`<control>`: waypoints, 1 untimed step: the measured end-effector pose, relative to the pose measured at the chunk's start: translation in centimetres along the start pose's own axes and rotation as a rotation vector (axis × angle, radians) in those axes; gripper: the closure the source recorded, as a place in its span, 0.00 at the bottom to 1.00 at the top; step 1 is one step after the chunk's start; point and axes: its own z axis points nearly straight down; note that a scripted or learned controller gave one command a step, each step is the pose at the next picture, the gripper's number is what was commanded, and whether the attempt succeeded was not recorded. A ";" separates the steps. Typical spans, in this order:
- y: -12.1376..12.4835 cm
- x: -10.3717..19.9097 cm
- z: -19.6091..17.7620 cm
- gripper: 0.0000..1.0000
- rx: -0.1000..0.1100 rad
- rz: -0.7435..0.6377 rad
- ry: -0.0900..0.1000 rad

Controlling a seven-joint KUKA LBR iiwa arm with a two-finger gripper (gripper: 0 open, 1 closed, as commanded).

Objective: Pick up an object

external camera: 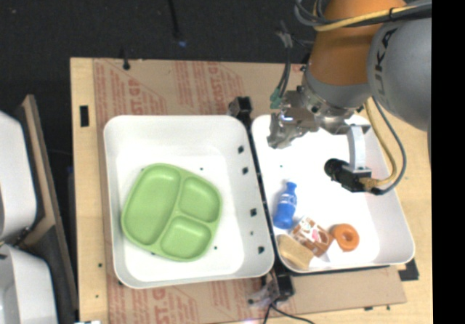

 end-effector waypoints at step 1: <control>1.1 4.2 0.4 1.00 0.000 0.001 0.000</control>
